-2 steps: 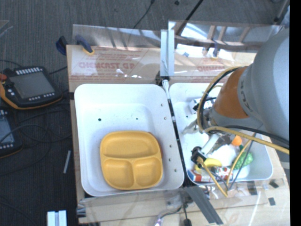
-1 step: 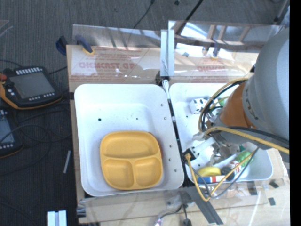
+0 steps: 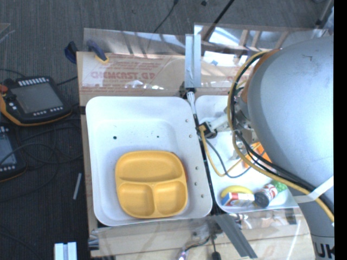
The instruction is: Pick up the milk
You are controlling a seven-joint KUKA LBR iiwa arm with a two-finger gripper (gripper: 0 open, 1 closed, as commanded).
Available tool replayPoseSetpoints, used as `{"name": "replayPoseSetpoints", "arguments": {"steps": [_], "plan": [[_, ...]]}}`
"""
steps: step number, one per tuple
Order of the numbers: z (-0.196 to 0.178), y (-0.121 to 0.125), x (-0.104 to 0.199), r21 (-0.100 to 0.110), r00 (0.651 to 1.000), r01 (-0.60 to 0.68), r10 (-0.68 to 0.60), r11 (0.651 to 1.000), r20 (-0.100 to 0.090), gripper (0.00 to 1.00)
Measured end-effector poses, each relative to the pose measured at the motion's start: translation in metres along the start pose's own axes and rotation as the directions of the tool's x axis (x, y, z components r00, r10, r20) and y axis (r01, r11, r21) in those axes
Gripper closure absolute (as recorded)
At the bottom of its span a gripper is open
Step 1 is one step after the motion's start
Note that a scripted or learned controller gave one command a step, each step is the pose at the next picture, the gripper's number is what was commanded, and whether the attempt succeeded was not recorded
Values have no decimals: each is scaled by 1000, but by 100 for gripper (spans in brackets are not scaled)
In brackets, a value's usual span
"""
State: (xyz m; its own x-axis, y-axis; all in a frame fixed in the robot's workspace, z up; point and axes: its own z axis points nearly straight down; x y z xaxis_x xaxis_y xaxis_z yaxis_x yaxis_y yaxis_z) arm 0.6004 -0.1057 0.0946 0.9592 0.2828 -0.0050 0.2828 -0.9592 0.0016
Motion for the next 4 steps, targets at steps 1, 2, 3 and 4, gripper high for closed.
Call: {"name": "replayPoseSetpoints", "arguments": {"steps": [1, 2, 3, 4], "plan": [[-2, -26, -102, -12, 996, -77, 76, 997, -39, 0], [3, 1, -16, -6, 997, -80, 80, 997, -14, 0], [-23, 20, -118, -1, 996, -85, 85, 996, -9, 0], [-30, 18, -120, 6, 996, -86, 86, 996, 0, 100]]}}
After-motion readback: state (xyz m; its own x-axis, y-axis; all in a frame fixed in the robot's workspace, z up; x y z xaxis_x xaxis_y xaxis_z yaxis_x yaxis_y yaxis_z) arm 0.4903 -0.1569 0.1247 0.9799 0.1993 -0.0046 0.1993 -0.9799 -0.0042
